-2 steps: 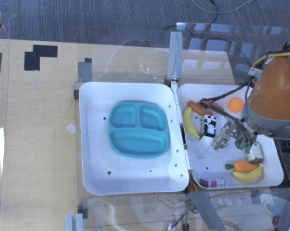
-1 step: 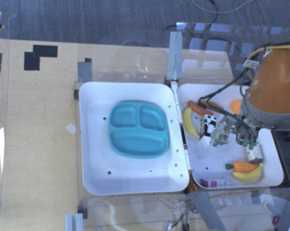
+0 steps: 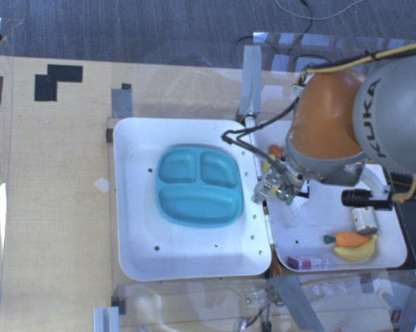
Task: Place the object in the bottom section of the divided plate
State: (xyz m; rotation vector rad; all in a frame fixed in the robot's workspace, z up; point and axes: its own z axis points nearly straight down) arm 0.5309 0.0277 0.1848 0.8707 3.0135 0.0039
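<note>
Grey carpet runs along the top of the view, with a thin cable looping across it, and below it lies the pale wooden bench with black tape marks near its left end. Two shallow white bins sit side by side on it. The left bin holds a blue divided plate, lying flat near the bin's middle, with two small sections toward the far side and one long section toward the near side. Nothing lies in any of the three sections.

The right bin holds the loose things, gathered in its near right corner: a toy carrot with an orange body rests against a yellow banana, and a small white-and-brown block stands just behind them. A small flat packet lies along the near wall.

The arm reaches in from the right, its orange band above the right bin. The jaws hang over the seam between the two bins, just beside the plate's right edge; whether they are open or closed, or grip anything, cannot be told.
</note>
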